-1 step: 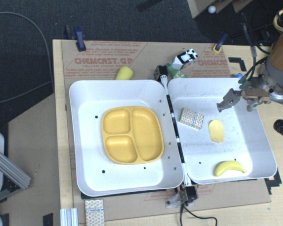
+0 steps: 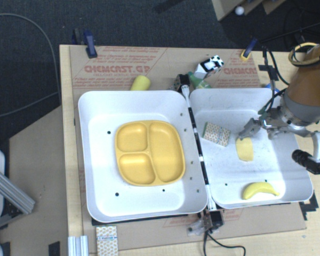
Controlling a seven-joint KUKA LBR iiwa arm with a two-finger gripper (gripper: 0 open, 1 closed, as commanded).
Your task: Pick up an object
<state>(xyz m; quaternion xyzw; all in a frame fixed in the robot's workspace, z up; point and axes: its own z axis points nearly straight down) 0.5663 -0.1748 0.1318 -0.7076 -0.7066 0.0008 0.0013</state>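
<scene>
Jaws (image 2: 249, 133) spread open over yellow block (image 2: 245, 149), R bin (image 2: 288, 167): 1 banana (image 2: 260, 191), 1 patterned pad (image 2: 216, 134)

— Where is the arm?

— It reaches in from the right side of the camera view, high in the frame. Its orange band sits at the upper right, with the grey wrist section directly below it.

— And the gripper (image 2: 249, 130)?

— It extends leftward and slightly downward from the wrist, angled rather than pointing straight down. Its dark fingers (image 2: 252, 127) point toward the left.

— Are they spread or closed?

— At this size and angle I cannot make that out; the tips blur together.

— Anything else of the robot?

— A dark bracket or fitting juts out beneath the wrist, at the right edge.
</scene>
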